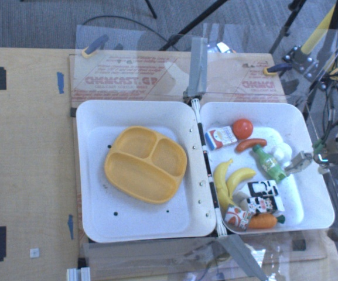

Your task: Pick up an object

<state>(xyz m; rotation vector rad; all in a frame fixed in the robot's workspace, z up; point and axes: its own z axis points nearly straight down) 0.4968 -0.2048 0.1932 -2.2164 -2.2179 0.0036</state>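
The right bin (309,134) holds a group of toy foods, any of which can be picked. A red tomato (242,127) lies near its far side, with a small red and white carton (221,137) just left of it and a red sausage (251,144) just in front of it. A green bottle (267,163) lies tilted in the middle, beside something white (282,152). Two yellow bananas (229,182) lie near the left wall. At the near side are a black and white carton (265,196), an orange carrot (262,221) and an orange and white piece (235,216).

The left bin (92,174) holds a yellow divided plate (146,164). Both bins rest on a light wooden bench (28,157) with blue tape marks; grey floor and tripod legs are behind. A clear sheet behind the bins reads "CHEMCAST".

A grey part (300,161) at the right bin's right edge may be the gripper; I cannot tell its opening.
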